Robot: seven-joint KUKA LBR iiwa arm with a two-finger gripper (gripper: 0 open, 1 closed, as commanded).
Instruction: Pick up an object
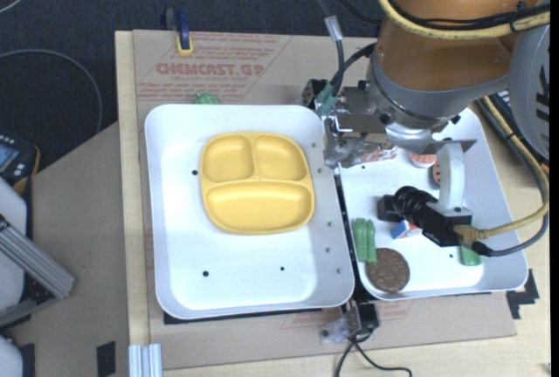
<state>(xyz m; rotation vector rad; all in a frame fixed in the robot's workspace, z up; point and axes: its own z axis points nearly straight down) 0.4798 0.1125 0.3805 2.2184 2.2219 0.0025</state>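
My gripper (348,144) hangs low over the far left corner of the right bin (498,275), beside the wall between the two bins. The wrist and orange band hide most of it. A pinkish-red thing (381,156) peeks out just right of the gripper, and an orange-pink piece (424,161) lies a little farther right. Nearer the front of that bin are a green bar (363,240), a brown round disc (389,270), a small blue and red piece (402,230) and a small green piece (471,257).
The left bin (175,262) holds a yellow divided plate (257,182) in its far half. A small green thing (207,98) lies on the board behind that bin. A blue clamp (182,28) grips the board's far edge.
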